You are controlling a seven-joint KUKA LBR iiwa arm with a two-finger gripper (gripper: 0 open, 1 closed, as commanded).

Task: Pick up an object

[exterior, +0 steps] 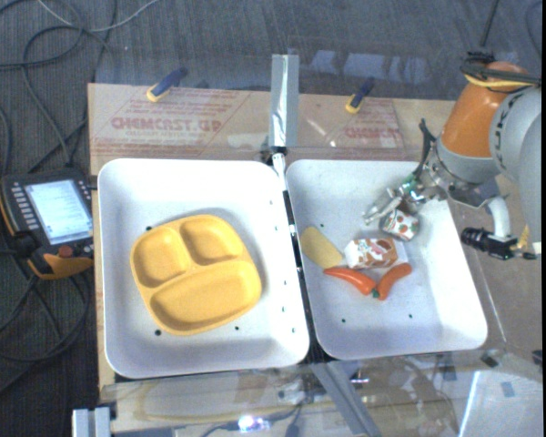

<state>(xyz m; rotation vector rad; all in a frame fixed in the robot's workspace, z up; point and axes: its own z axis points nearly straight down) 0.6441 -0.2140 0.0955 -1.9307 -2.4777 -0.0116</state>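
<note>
From my seat the overhead camera looks down on two shallow white plastic bins side by side. The left bin (118, 335) carries a yellow three-compartment plastic tray (197, 272), lying near its middle and turned a little askew.

The right bin (437, 326) holds the loose pieces. A pale yellow oblong piece (320, 247) lies near the bin's left wall. Just right of it, two orange carrot-shaped toys (371, 280) meet in a shallow V, and a small white-and-red crumpled packet (377, 251) touches them from above. A second small white-and-orange item (401, 224) sits a bit further up and right.

The grey arm with its orange band (478, 121) comes in from the right, and its metal two-finger gripper (396, 203) is down at the upper right of this bin, its tip right beside that white-and-orange item (contact is too close to call). Whether the gripper is spread or closed I cannot tell.

A handheld control pendant with a lit screen (50, 215) rests on the floor left of the bench.
</note>
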